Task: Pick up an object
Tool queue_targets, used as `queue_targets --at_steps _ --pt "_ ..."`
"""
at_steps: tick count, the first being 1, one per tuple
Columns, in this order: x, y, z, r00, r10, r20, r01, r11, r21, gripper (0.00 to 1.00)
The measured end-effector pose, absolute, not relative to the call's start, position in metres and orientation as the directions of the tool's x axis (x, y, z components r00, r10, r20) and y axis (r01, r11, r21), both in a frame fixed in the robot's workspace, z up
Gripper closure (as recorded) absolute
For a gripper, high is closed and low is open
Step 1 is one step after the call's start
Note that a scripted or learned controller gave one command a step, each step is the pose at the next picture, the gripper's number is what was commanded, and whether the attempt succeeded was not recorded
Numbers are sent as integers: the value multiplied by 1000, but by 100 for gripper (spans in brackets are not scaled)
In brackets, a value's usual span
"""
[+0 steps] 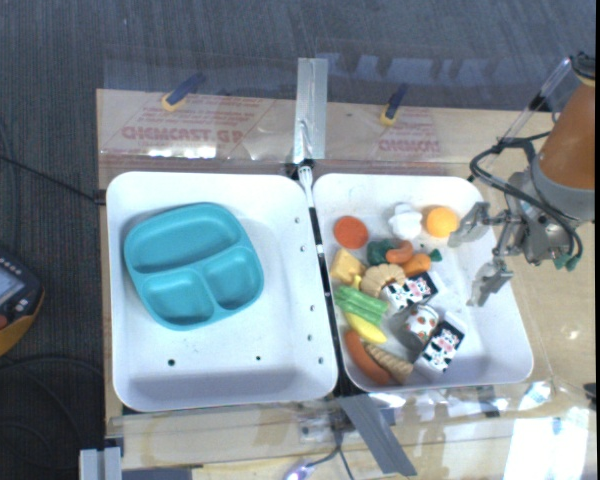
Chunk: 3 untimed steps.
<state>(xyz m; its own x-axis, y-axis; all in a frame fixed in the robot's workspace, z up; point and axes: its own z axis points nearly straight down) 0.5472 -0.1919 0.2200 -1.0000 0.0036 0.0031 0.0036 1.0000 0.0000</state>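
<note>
Gripper [485, 253] spread open and carrying nothing, two fingers [468, 225] splayed over the bare right-hand stretch of the right bin [515, 353] — probably poised there because that floor gives room to come down beside the pile rather than onto it. Nearest candidates: an orange ball [441, 221] just left of the upper finger, touching a white piece [407, 222]; below, two black-and-white patterned blocks [442, 344], one near the bin's middle, one lower. Further left, a dense heap — red-orange round fruit [351, 231], yellow wedge [346, 266], green stalks [359, 302], a tan cookie-like disc [382, 278], an orange carrot shape [372, 361] along the bottom. Packed so tight that edges overlap; hard to say which pieces lie on top, and several small dark-green and orange bits near the centre too blurred to name. Across the divider, left bin [180, 368] holding a teal sectioned tray [192, 264], well apart from the work. Arm [572, 148] cut off at the frame's right; finger pads too small to judge. Nothing picked yet.
</note>
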Motion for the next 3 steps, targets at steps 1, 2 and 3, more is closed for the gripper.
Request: queue_targets --at_steps 1,2,3 --pt "596 -192 98 -995 98 -3 98 995 -3 0" --pt "615 -135 96 -974 226 -19 226 974 -3 0" --pt "558 -140 94 -950 312 -23 312 950 1 0"
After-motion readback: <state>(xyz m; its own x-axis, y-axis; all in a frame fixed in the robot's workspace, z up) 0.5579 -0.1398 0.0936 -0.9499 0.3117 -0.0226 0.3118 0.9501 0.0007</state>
